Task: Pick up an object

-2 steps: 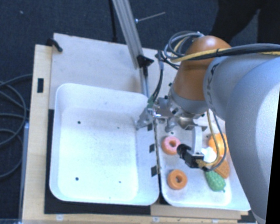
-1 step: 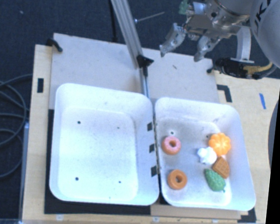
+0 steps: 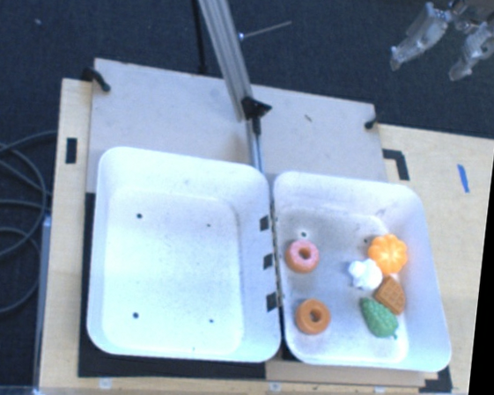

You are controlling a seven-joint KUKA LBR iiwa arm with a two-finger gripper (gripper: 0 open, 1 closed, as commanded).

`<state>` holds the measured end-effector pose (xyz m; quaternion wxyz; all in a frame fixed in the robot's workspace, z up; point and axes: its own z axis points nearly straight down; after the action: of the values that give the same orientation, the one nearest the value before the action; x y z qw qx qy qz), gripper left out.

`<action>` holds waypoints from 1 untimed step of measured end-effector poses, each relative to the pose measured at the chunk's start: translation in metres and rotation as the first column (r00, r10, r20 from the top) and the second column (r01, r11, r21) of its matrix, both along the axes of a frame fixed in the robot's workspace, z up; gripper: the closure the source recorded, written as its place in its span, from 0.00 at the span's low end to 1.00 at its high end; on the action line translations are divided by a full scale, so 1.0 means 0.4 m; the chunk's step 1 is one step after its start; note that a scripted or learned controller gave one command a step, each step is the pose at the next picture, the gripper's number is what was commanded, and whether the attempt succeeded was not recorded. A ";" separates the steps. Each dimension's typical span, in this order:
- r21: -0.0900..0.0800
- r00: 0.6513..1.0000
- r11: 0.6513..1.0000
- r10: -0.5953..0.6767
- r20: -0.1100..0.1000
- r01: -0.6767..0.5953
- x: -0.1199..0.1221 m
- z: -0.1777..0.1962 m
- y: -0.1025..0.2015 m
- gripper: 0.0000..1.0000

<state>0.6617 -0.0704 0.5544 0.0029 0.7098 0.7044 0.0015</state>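
The objects lie in the right bin (image 3: 422, 212), loose on its floor. A pink-iced doughnut (image 3: 302, 256) sits near the bin's left wall, and a brown doughnut (image 3: 312, 316) lies just below it, apart from it. Toward the right wall an orange pumpkin-like piece (image 3: 388, 252) touches a small white piece (image 3: 364, 274) at its lower left. Just below those are a brown waffle-like piece (image 3: 390, 295) and a green piece (image 3: 379, 319), close together. The left bin (image 3: 122, 169) lies alongside, its wall meeting the right bin's. Both rest on the worktop (image 3: 430, 147). A slanted metal bar (image 3: 221, 34) runs down to the bins' join. The gripper (image 3: 448, 45) hangs well above and beyond the bins at the upper right, its fingers (image 3: 416, 39) spread apart with nothing between them.
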 end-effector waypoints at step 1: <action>0.000 1.000 1.000 0.006 -0.005 -0.006 0.003 0.018 0.010 1.00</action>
<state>0.6628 -0.0665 0.5616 0.0011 0.7076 0.7066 0.0000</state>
